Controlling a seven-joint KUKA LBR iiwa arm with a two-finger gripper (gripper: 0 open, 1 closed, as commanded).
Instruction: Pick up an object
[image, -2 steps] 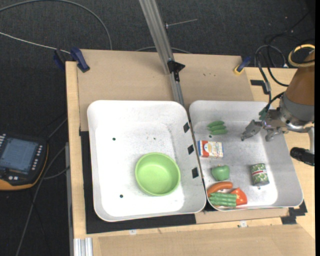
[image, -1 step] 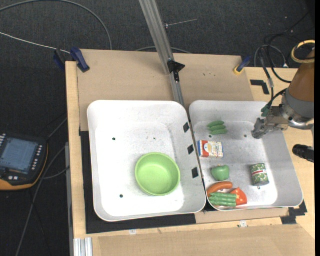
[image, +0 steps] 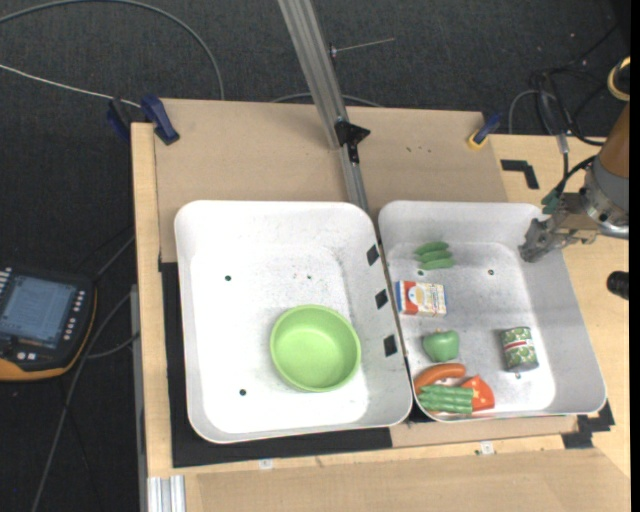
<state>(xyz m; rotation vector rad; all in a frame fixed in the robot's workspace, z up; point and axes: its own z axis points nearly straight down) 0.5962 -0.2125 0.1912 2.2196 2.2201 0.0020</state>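
The right bin (image: 560, 300) holds several small items. A green pod (image: 434, 255) lies toward the back, with a red and white carton (image: 420, 297) in front of it. A green fruit (image: 441, 345) sits in the middle and a green-labelled can (image: 518, 348) lies to the right. At the front are an orange sausage-like piece (image: 440, 374), a green bean bundle (image: 447, 400) and a red piece (image: 482, 392). My gripper (image: 536, 241) hangs over the right bin's far right corner, apart from all the items, with nothing seen in it.
The left bin (image: 210, 250) holds a light green bowl (image: 315, 347) near its front right. A metal post (image: 325, 80) slants up from between the bins at the back. Black clips (image: 382, 298) sit along the divide. A teach pendant (image: 40, 320) lies off the bench at left.
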